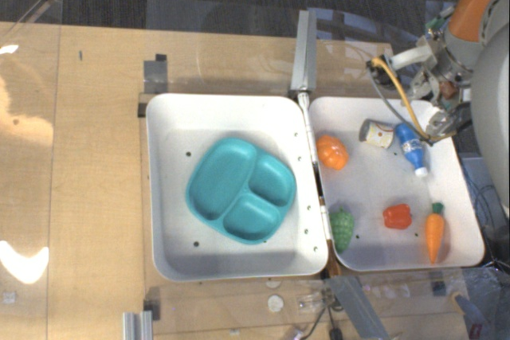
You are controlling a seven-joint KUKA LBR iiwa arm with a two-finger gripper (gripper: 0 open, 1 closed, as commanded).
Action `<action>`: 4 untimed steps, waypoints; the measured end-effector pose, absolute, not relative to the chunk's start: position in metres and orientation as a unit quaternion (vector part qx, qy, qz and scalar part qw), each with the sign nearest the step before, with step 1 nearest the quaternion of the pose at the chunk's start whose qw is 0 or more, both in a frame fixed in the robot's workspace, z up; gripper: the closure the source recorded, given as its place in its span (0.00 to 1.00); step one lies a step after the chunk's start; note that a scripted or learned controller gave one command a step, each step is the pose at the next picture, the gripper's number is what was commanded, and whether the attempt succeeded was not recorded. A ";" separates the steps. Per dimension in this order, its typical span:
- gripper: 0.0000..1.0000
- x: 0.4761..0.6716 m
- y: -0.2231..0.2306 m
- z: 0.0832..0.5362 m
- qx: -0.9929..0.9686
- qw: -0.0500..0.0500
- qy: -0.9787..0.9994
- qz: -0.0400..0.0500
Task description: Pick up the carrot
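While a red pepper sits just beside it, the carrot lies uncovered

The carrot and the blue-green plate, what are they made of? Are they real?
The carrot looks like a plastic toy: smooth, even orange with a neat green top. The plate seems to be moulded plastic too, one flat teal colour with soft rounded compartments. I can't be sure by looks alone.

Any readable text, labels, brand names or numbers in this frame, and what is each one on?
No text can be read in this view.
Blue bottle: it carries a pale band, too small and blurred to read.
White can: no legible print.
Carrot, teal tray, both white bins: no markings visible.
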State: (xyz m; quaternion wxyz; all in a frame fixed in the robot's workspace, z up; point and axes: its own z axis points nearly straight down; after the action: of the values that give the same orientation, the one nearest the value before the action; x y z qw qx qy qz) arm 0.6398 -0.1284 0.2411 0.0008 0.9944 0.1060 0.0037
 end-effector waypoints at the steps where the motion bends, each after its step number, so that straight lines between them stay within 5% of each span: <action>1: 0.00 0.565 -0.171 0.164 0.994 0.000 0.113 0.000; 2: 0.00 0.646 -0.204 0.138 0.995 0.000 0.104 0.001; 3: 0.00 0.572 -0.205 0.244 0.995 0.001 0.103 0.003; 4: 0.00 0.592 -0.177 0.135 0.995 -0.001 0.104 0.000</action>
State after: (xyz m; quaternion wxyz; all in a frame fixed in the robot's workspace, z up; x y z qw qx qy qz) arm 0.5924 -0.1775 0.1346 -0.0007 0.9946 0.1035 0.0001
